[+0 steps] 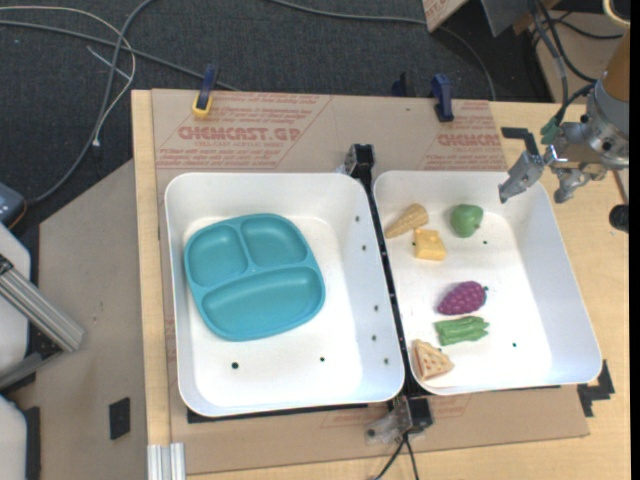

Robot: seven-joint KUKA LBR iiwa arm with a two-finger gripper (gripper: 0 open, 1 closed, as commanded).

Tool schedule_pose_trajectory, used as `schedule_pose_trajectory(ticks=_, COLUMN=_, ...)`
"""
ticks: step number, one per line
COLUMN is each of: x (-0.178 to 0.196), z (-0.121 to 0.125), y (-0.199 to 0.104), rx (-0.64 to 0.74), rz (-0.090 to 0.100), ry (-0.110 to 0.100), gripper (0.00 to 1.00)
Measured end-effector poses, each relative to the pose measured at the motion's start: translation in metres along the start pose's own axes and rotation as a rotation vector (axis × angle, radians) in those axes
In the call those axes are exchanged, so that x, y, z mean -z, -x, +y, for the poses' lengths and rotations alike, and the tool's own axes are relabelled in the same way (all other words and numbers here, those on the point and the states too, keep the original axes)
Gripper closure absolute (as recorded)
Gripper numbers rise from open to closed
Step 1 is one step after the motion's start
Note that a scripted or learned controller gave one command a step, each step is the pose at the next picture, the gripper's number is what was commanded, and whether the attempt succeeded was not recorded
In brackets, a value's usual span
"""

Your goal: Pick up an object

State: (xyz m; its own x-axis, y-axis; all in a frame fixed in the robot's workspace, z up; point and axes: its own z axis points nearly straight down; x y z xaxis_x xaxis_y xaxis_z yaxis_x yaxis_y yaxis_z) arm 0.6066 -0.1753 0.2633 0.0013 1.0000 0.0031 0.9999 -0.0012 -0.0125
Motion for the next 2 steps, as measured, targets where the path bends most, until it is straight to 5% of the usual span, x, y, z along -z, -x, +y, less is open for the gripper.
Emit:
schedule_pose_trajectory(ticks=1, x=0.004, z=0.001, y=0.0, rx=0.002, rz=-0.002, ry=0.008, gripper=0.0)
schedule_pose_trajectory(ticks=2, x=-0.061, z=-0.002, y=0.002, rx=0.001, rz=0.0, ry=0.001, gripper=0.0)
